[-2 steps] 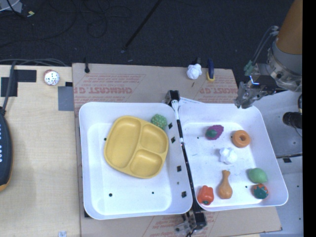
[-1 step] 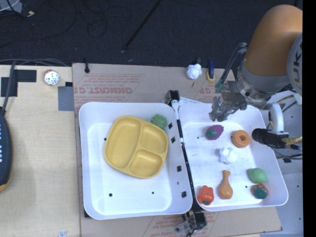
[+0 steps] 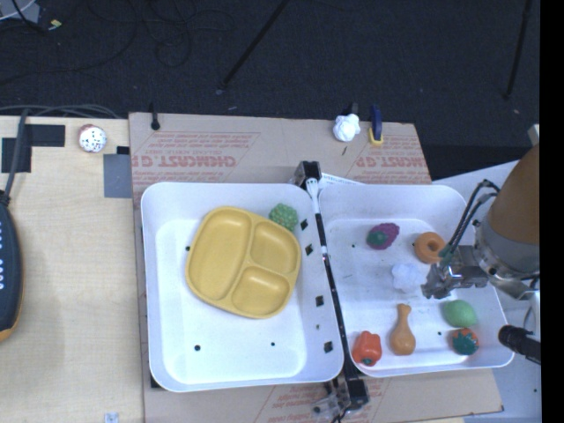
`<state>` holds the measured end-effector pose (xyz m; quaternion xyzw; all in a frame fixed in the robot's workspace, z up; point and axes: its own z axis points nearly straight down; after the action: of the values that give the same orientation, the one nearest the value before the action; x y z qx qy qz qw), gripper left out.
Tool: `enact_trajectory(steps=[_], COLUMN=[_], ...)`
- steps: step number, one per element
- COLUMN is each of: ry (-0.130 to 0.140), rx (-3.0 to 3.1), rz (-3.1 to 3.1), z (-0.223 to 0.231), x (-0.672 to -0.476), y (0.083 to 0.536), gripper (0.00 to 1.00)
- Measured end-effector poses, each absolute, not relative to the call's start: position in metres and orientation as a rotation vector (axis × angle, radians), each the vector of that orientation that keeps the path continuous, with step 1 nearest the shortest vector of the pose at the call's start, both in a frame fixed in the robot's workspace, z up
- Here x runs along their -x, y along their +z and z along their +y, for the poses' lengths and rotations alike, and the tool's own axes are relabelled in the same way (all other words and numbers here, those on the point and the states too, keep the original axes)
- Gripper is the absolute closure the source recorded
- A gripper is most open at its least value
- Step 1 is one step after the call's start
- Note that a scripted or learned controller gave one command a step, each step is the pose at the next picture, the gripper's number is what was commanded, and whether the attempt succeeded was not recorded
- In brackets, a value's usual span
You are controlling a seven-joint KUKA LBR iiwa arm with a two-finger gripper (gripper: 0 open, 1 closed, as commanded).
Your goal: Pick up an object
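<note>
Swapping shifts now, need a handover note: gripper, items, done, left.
Gripper: low in the right bin, beside the white lump; grip state unclear.
Right bin: purple fruit, orange ring, green fruit, tan gourd, red pepper, small orange-green piece.
Left bin: yellow divided plate, green piece.
Done: nothing visibly lifted.
Left: grasp and raise one item.

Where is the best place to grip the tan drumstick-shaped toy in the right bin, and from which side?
Probably at the narrow neck of the tan drumstick-shaped toy, coming from above with the fingers closing across it. It lies flat, thin end toward the far side, bulb near the red pepper, so the neck offers more room.
</note>
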<state>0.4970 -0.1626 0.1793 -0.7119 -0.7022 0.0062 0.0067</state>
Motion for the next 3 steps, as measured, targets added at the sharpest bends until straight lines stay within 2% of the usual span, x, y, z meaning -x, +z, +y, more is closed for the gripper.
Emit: enact_trajectory(steps=[1,2,3], ry=[-0.003,-0.004,0.005], rx=[2.224,2.211,2.212], rz=[-2.223,-2.231,-2.220], z=[-0.153,-0.062,-0.011], x=[-0.485,-0.520,-0.514], y=[0.266,0.287,0.244], gripper=[1.00,1.00,1.00])
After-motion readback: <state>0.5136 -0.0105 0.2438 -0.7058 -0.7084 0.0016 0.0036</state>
